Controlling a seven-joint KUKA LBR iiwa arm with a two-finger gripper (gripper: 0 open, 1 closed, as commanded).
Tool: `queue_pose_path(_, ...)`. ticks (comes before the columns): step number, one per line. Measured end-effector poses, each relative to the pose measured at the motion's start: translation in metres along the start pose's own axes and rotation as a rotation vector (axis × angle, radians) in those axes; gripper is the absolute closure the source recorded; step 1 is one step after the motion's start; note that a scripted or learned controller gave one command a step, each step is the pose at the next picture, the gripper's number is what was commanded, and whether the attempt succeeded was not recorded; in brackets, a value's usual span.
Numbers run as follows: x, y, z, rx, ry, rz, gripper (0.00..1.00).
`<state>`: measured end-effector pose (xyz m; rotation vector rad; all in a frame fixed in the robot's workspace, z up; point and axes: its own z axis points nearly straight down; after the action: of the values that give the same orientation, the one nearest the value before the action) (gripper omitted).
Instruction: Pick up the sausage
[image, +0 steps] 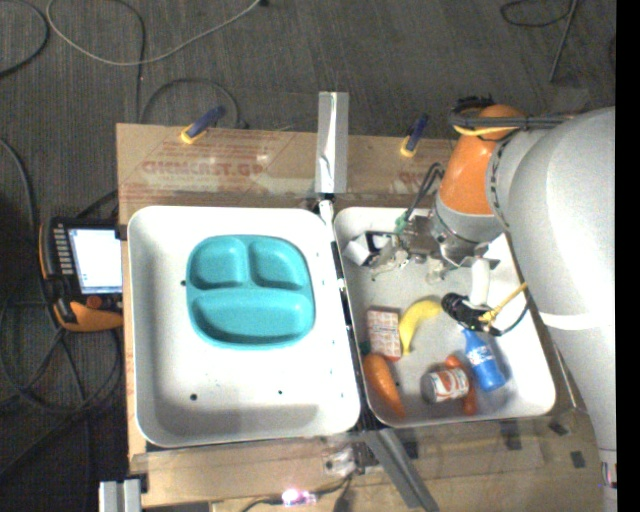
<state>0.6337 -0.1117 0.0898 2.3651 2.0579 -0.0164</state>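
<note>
The sausage (382, 385), orange-brown and stubby, lies at the front left of the right bin (530, 400), close to the bin's left wall. My gripper (388, 250) is low in the far left corner of the same bin, well behind the sausage and apart from it. Nothing shows between the gripper and the sausage except a small packet and the banana.
Around the sausage lie a small packet (383, 330), a yellow banana (420, 318), a can (445, 383) and a blue bottle (486, 365). A teal divided plate (250, 290) sits in the left bin (160, 400). A handheld pendant (85, 270) lies left of the bench.
</note>
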Motion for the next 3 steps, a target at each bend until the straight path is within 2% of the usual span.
queue_pose_path(1,0.003,0.019,0.001,0.078,-0.002,0.090,0.00)
queue_pose_path(2,-0.003,-0.075,0.000,-0.012,0.012,0.418,0.00)
queue_pose_path(3,-0.004,-0.075,-0.008,-0.010,0.015,0.419,1.00)
